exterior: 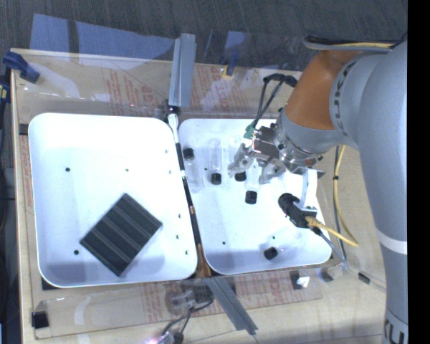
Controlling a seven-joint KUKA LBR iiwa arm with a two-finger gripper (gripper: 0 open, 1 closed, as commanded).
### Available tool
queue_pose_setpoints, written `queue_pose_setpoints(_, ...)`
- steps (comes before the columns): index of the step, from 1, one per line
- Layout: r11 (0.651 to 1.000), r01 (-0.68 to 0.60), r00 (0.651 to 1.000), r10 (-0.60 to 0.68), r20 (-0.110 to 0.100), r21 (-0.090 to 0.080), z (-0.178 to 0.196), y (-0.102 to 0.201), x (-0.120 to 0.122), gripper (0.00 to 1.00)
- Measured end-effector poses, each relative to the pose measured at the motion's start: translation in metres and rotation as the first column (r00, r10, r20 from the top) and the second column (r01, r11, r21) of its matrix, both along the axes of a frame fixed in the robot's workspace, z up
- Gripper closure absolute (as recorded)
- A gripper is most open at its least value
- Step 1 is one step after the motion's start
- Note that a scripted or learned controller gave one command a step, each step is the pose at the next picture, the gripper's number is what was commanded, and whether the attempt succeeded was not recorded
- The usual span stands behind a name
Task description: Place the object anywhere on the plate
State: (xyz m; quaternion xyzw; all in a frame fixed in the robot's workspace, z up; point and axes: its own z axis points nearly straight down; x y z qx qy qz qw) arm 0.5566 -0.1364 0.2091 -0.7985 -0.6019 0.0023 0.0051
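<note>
Arm (358, 120): grey with orange band, reached in from right over right bin (222, 260).
Gripper (254, 165): hung above right bin's middle; finger state could not be told.
Objects: small black pieces (251, 197) scattered on right bin's floor.
Plate (122, 233): dark, ridged, lay tilted in left bin (57, 131), well apart from gripper.

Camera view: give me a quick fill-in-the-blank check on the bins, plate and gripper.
1. The dark ribbed plate lies in the ____ bin.
2. The gripper is over the ____ bin.
3. The small objects in that bin are ____ in colour.

Missing words: left; right; black
</note>
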Motion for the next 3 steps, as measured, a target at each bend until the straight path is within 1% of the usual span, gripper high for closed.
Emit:
queue_pose_setpoints(1,0.989,0.145,0.989,-0.145,0.005,-0.005,0.049,0.048,0.100,1.00)
queue_pose_setpoints(2,0.993,-0.118,0.993,0.118,0.006,-0.005,0.103,0.147,0.099,1.00)
queue_pose_setpoints(3,0.999,-0.039,0.999,0.039,0.005,-0.006,0.120,0.250,0.091,1.00)
